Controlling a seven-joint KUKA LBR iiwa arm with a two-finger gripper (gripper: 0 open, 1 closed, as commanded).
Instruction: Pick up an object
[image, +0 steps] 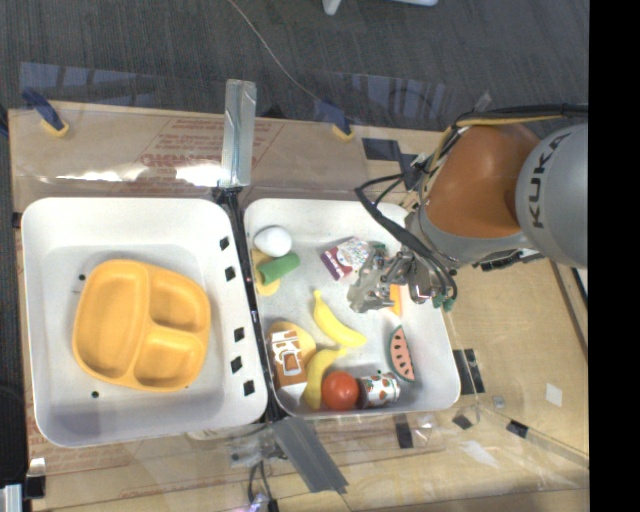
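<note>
My gripper hangs low over the middle right of the right bin, below the orange wrist band. It sits just right of a purple packet and above a yellow banana. A small orange piece shows at its right side. A watermelon slice lies near the right wall. Along the front stand a red tomato, a small can and a second banana. A white egg and a green item lie at the left.
The left bin holds a yellow divided plate. A brown and white box-like item sits by the divider in the right bin. Black cables loop from the wrist over the bin's back right corner.
</note>
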